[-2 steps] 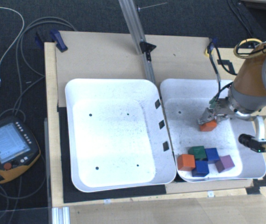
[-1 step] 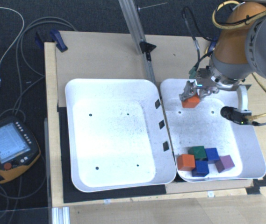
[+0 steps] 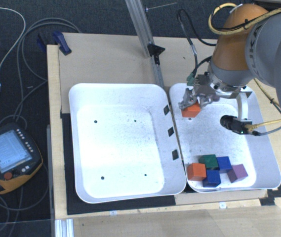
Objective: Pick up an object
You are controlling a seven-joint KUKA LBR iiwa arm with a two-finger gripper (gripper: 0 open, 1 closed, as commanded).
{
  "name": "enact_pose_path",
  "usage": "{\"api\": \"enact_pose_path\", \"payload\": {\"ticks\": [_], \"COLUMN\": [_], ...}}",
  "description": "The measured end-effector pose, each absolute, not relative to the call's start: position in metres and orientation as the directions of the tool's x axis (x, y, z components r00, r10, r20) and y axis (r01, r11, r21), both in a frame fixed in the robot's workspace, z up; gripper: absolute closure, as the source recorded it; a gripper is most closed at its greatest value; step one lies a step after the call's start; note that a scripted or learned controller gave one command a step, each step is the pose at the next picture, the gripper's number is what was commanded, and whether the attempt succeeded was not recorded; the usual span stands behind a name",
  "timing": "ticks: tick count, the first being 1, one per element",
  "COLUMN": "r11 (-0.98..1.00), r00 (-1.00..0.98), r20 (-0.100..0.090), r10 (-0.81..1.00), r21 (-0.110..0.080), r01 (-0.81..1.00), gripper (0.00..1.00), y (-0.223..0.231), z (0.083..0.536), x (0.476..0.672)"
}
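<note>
Gripper (image 3: pixel 191 104) pinches orange block (image 3: pixel 191 110) betw. its fingers, raised over right bin (image 3: pixel 261 147) at approx. 11 o'clock. Risk: grip looks shallow, block may slip and drop back toward cluster of blocks (image 3: pixel 215 169) at 6 o'clock.

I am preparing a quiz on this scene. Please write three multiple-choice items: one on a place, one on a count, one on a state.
1. Where do the loose blocks lie?
A. near edge of the right bin
B. middle of the left bin
C. on the bench

2. How many loose blocks are in that cluster?
A. two
B. five
C. eight

3. What is between the jaws?
A. a purple block
B. a cable
C. an orange block

Key: 1 A, the cluster sits at the right bin's near edge. 2 B, orange, green, two blue, purple. 3 C, the gripper grips an orange block above the bin.
</note>
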State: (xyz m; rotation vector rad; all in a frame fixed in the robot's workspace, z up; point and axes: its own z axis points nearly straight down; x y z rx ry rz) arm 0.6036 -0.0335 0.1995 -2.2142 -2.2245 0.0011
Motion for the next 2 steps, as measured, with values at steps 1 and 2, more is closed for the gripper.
{"api": "enact_pose_path", "payload": {"ticks": [1, 2], "r11": [0.003, 0.006], "r00": [-0.003, -0.006], "r20": [0.000, 0.004], "r10": [1.000, 1.000], "r21": [0.002, -0.005], "r01": [1.000, 1.000], "gripper": [1.00, 1.00], "y": [-0.026, 0.035], "z": [0.199, 0.199], "x": [0.627, 0.600]}}
